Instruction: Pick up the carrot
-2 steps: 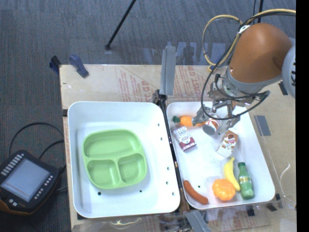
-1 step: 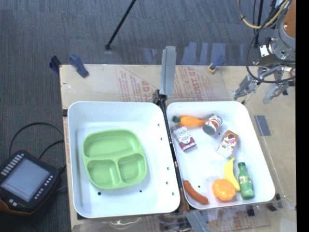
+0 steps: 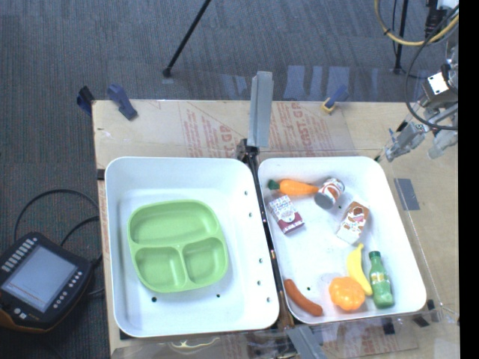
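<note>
1. The left bin (image 3: pixel 114 223) is the thing farthest from the claw (image 3: pixel 397 142), well to the claw's left and lower in the view. It holds a green plate (image 3: pixel 178 245) of smooth plastic with rounded corners and three compartments. This bin has no part in the step.
2. The carrot (image 3: pixel 297 188) lies in the right bin (image 3: pixel 410 234), near the back left corner, to the left of the claw and a little lower. It is a small orange cone with a green top. Its green end points away from the claw and its thin tip points toward the claw. It looks like smooth, hard toy plastic, so I think it can slip.
3. I judge the step is the approach. The claw hangs outside the bin, beyond the back right corner, well apart from the carrot. Whether it is released or clenched, I cannot tell.
4. A good grasp would close across the thick middle of the carrot, not along its length.
5. A red and white box (image 3: pixel 286 215) lies just beside the carrot, on the near side. A shiny can (image 3: pixel 329 193) lies near the carrot's tip, between the carrot and the claw. The descent should avoid both.
6. Below the claw there are a carton (image 3: pixel 353 223), a curved yellow banana (image 3: pixel 359 269) and a green bottle (image 3: pixel 380 279), all well apart from the carrot.
</note>
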Controlling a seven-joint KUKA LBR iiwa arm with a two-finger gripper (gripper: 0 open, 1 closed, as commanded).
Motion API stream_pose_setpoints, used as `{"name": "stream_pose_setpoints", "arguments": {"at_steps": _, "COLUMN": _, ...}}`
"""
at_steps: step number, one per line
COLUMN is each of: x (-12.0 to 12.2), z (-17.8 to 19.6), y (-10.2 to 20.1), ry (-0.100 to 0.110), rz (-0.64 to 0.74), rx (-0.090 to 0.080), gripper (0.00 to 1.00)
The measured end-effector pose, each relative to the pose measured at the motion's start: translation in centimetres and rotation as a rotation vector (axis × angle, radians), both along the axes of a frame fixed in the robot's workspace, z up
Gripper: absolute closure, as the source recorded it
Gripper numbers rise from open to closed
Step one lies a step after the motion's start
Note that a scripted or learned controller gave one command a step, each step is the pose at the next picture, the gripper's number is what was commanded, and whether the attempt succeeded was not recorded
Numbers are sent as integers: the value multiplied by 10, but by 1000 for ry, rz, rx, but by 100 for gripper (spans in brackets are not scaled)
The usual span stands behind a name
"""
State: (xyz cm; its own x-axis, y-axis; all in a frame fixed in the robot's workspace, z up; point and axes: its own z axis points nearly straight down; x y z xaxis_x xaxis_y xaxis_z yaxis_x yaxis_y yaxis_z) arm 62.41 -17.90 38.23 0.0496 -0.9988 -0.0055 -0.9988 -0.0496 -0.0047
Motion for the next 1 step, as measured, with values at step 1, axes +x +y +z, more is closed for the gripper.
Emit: {"name": "stream_pose_setpoints", "arguments": {"at_steps": 1, "x": 21, "z": -106, "y": 51, "ry": 4, "rz": 331, "rx": 1, "gripper": 0}}
